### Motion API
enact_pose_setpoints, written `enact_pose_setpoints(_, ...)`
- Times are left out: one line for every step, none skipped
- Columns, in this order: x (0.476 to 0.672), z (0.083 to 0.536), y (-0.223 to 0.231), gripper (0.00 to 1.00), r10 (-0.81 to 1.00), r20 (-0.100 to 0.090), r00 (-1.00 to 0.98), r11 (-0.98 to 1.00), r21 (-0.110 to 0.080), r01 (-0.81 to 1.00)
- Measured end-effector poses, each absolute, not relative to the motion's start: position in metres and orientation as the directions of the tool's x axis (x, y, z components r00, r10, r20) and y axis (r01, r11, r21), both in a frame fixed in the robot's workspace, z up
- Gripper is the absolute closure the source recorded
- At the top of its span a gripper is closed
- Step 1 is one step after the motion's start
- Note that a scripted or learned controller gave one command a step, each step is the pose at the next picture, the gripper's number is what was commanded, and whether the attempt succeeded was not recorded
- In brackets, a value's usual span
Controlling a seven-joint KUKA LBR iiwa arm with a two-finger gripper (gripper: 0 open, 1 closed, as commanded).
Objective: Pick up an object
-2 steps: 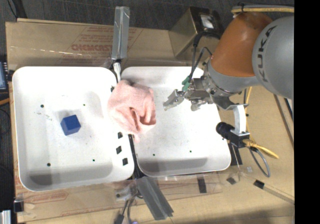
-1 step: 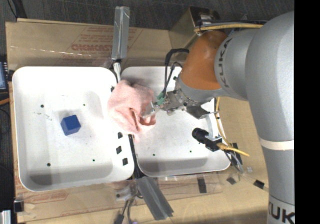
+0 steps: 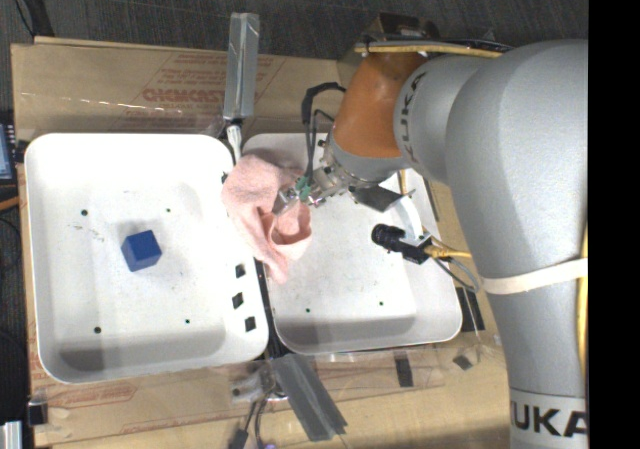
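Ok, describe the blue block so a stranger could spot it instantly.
Start with the left white bin, the one away from the arm. The blue block sits on its floor, left of centre. It is small, cube-shaped and solid blue, unlike the soft pink cloth draped over the divide between the bins.

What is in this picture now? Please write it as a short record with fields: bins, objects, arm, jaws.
bins: left bin and right bin, both white, side by side
objects: blue cube in the left bin; pink cloth draped over the divide between the bins, mostly in the right bin
arm: grey arm reaching in from the right, over the right bin
jaws: gripper at the cloth's upper right edge; open or shut cannot be told
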State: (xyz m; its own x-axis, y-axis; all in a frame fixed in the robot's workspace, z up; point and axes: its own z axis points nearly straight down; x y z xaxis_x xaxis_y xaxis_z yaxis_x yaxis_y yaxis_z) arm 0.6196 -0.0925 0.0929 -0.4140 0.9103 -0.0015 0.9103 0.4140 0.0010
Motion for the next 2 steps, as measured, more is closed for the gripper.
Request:
enact_pose_setpoints(0.620, 0.103, -0.093, 1.00, 0.909, -0.001, -0.417, 0.417, 0.001, 0.909)
enact_pose_setpoints(0.642, 0.253, -0.033, 1.00, 0.784, -0.001, -0.621, 0.621, -0.001, 0.784)
